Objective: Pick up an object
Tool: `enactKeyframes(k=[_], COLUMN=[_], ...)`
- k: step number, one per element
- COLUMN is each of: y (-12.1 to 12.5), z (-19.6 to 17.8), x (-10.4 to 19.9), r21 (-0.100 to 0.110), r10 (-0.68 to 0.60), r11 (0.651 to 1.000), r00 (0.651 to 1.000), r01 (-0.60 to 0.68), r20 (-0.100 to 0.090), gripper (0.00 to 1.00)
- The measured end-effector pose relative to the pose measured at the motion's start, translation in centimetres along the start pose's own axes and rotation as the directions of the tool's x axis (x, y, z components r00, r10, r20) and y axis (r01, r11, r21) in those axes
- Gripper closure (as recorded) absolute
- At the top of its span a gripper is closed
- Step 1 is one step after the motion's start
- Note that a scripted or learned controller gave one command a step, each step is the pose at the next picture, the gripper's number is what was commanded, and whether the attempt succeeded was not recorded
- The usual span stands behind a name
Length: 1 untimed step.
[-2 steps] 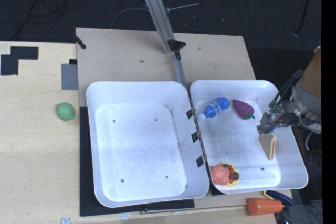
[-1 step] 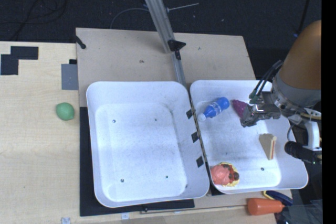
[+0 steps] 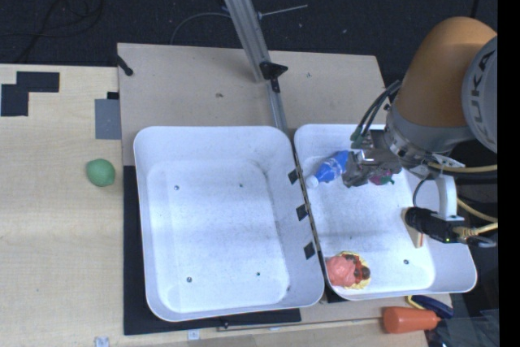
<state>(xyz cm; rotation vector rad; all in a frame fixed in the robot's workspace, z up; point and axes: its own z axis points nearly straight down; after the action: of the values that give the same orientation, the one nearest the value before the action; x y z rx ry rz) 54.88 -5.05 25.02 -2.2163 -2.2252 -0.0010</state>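
Note:
In the right bin (image 3: 390, 256) a blue and white bottle-like object (image 3: 331, 169) lies near the far left part, by the divider. My gripper (image 3: 358, 173) hangs just to the right of it, low over the bin, with a magenta object (image 3: 382, 177) showing at its right side. A red and yellow crumpled object (image 3: 348, 271) rests in the bin's near left corner.
The left bin (image 3: 162, 150) stands beside the right one. A green ball (image 3: 101, 172) lies on the bench to the left of the bins. An orange object (image 3: 409, 319) sits in front of the right bin. A metal rail (image 3: 248, 24) slants up behind the bins.

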Motion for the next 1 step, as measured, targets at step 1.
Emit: enactKeyframes(k=[1], y=[2.18], z=[1.45], x=[4.11], r21=[0.002], r10=[0.002], r11=[1.000], r00=[1.000], r01=[-0.002], r20=[0.001], gripper=[1.00])
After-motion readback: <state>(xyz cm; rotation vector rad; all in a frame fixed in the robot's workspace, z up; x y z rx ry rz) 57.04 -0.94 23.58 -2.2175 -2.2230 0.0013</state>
